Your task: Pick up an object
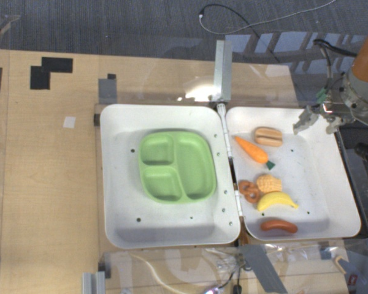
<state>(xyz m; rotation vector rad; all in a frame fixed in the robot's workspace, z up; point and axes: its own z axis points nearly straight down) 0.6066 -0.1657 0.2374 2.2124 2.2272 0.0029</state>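
The right bin (331, 182) holds several toy foods: a hot dog bun (268, 136), an orange carrot (253, 150), a brown pretzel (249, 190), a corn piece (268, 183), a yellow banana (277, 201) and a red sausage (278, 226). My gripper (316, 120) hangs over the bin's far right corner, to the right of the bun. Its two grey fingers are spread apart with nothing between them.
The left bin (119, 164) carries a green three-compartment tray (175, 166). A metal divider post (223, 72) stands between the bins at the back. The arm's wrist (362, 84) with cables sits at the right edge.
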